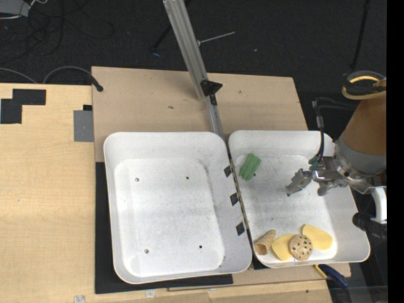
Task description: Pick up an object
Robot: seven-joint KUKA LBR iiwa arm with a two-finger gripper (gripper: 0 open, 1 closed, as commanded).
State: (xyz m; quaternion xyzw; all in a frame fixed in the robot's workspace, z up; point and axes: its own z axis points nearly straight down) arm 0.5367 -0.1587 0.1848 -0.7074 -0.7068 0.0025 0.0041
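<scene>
Objects for picking lay in the right bin, a green block near its left wall, while our gripper hung above bare floor, jaws spread around nothing.

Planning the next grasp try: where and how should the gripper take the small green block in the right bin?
Probably across the short width of the small green block, coming straight down from above. It lies flat and slightly tilted near the right white bin's left wall, apart from the yellow and tan pieces at the near edge. Its long sides look free; the gripper hangs to its right.
</scene>
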